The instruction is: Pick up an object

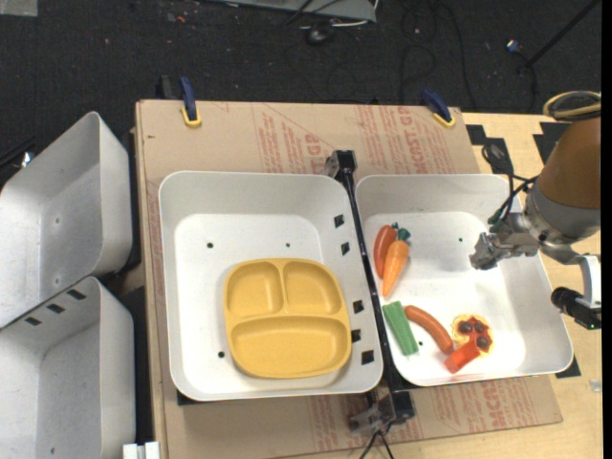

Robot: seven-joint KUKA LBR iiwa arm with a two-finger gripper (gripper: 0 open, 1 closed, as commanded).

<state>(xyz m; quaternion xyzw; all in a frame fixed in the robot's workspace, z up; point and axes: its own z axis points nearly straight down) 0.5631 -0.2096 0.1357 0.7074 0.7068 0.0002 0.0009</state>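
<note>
Here the left bin [191,285] holds a yellow divided tray [287,317] — the right bin [535,352] holds carrots [390,252], a green stick [400,328], a sausage [428,325] and a pizza slice [470,333]. The pincer [486,252] hovers over the right bin's upper right; its grip I cannot tell.

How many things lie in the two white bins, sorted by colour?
Yellow: 2, the divided plate and the pizza slice
Orange: 2, both carrots
Green: 1, the green stick
Red-orange: 1, the sausage
Red: 1, the red piece
Total: 7
</note>
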